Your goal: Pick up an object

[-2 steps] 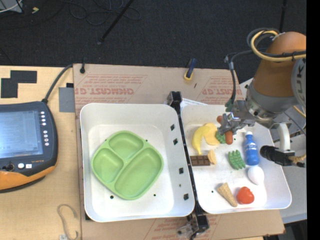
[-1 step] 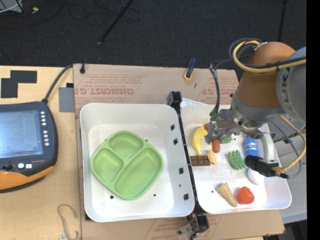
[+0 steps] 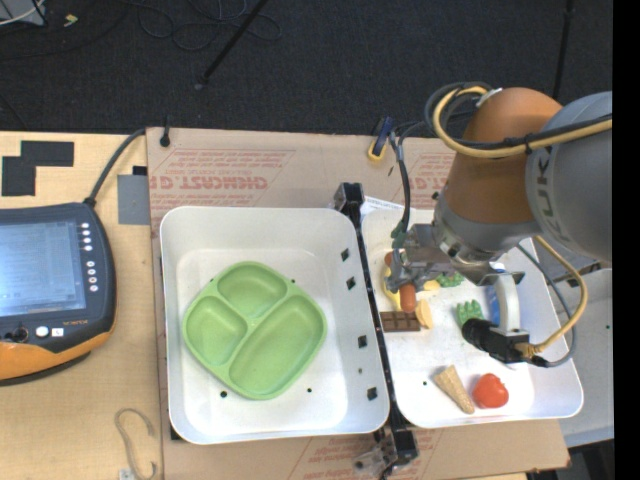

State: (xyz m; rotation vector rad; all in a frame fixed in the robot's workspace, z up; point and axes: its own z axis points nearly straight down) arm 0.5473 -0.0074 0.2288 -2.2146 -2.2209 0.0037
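Note:
My gripper [image 3: 404, 280] is low in the right bin [image 3: 560, 393], near its left wall. Directly under it lies a small orange-red sausage [image 3: 407, 297], partly covered by the gripper. A brown chocolate bar [image 3: 398, 321] and a pale yellow wedge [image 3: 425, 314] lie just in front of it. Further right are a green leafy toy [image 3: 469, 311] and a blue-and-white object [image 3: 503, 301]. A waffle cone [image 3: 453, 388] and a red tomato [image 3: 490, 392] rest near the bin's front edge.
The left bin [image 3: 190, 238] holds a green divided plate [image 3: 255, 330]. A black divider [image 3: 365, 298] separates the bins. A tablet-like pendant [image 3: 50, 273] lies on the bench at far left. The arm's orange band [image 3: 500, 158] hangs over the right bin's back.

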